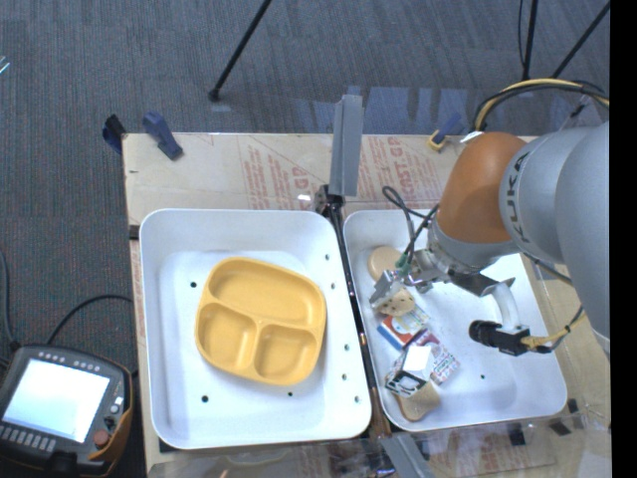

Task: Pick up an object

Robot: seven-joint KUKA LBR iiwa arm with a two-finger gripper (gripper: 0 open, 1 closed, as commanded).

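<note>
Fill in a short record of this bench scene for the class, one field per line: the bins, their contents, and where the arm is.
left bin: holds a yellow divided tray, lying flat
right bin: holds a heap of small mixed objects near its left wall
arm: reaches in from the right, over the right bin
pincer: low over the top of the heap; grasp cannot be judged
beside bench: handheld screen unit on the floor, lower left

The yellow tray (261,319) looks like smooth plastic with a soft shine. Both white bins (169,267) look smooth and shiny too. My arm (557,197) has a glossy orange band (483,187).
</note>
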